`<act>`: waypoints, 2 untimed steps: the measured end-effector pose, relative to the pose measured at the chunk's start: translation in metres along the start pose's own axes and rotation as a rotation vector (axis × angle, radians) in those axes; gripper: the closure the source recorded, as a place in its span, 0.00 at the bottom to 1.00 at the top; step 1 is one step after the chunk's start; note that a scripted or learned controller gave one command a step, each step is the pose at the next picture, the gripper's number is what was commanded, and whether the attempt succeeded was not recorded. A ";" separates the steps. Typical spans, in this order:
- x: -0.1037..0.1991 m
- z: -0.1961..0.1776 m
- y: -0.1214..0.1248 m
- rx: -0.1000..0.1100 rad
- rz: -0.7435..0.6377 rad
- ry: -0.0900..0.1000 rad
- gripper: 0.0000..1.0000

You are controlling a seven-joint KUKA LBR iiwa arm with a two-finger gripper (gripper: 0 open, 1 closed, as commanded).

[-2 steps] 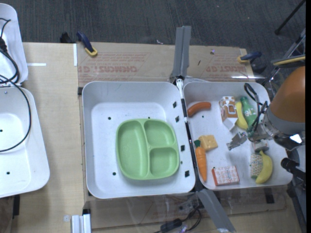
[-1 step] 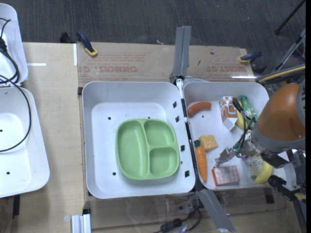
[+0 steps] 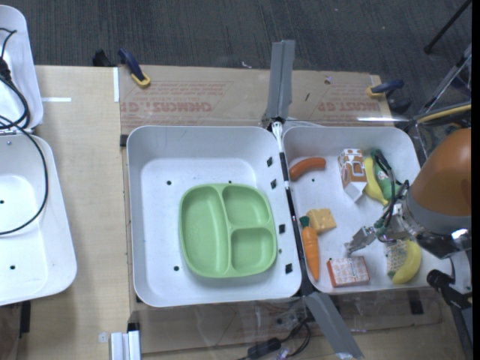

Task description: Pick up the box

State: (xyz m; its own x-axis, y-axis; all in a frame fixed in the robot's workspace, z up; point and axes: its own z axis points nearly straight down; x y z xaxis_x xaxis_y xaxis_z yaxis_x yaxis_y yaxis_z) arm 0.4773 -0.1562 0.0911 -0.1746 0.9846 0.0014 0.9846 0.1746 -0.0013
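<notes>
1. The box (image 3: 348,271) is seen flat in the right bin (image 3: 330,137), near its front wall.
2. The gripper (image 3: 358,241) is poised just above it; finger state cannot be told.
3. No grasp is evident; lifting is judged outstanding.

- Plate (image 3: 227,229): pale green
- Bins (image 3: 142,201): white
- Box (image 3: 348,271): red and white
- Carrot (image 3: 310,251): orange, green top
- Sausage (image 3: 307,166): orange-red
- Bananas (image 3: 407,264): yellow
- Cracker (image 3: 322,220): tan
- Carton (image 3: 351,170): white with orange print
</notes>
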 end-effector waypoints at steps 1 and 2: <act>0.047 0.000 0.008 0.001 0.013 0.000 0.00; 0.001 0.000 0.105 0.000 0.140 -0.003 0.00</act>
State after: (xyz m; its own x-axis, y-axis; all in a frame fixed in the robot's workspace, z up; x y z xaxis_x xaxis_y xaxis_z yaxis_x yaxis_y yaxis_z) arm 0.5803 -0.1371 0.0914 -0.0351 0.9994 -0.0016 0.9994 0.0351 -0.0010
